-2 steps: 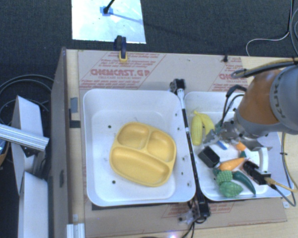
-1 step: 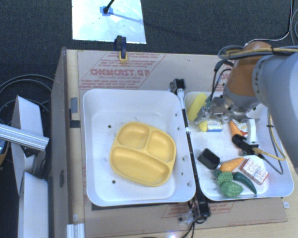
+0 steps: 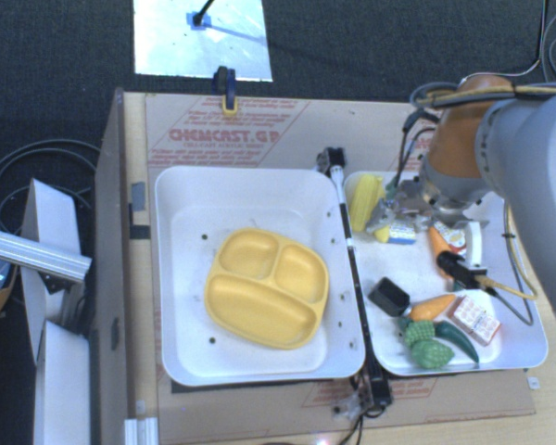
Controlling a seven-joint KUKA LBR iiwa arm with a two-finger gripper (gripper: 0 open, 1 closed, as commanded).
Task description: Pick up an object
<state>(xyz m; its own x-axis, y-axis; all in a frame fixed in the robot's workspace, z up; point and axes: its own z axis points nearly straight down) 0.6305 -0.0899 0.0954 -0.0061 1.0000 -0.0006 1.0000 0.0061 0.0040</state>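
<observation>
Found the gripper (image 3: 398,213) low in the right bin (image 3: 536,352), close to its back edge and towards its left wall. Unable to tell how far open it is or whether it has hold of anything: seen from above, and blurred.

Noted a yellow corn cob (image 3: 363,200) just beside the gripper on its left, lying along the left wall in the bin's back-left corner. Noted a small blue-and-white item (image 3: 401,235) directly at the gripper's front side; contact not determinable. Recorded an orange piece (image 3: 437,240), possibly a carrot, just to the right of that, partly hidden by the wrist.

Logged, further towards the front edge: a black block (image 3: 389,296) near the left wall; an orange carrot (image 3: 434,307) beside it; a red-and-white box (image 3: 474,320) right of the carrot; a knobbly green item (image 3: 428,349) and a dark green pepper (image 3: 461,341) at the front edge, touching or nearly so.

Recorded a yellow divided tray (image 3: 267,286) at the centre of the left bin (image 3: 167,248), well apart from the gripper.
</observation>
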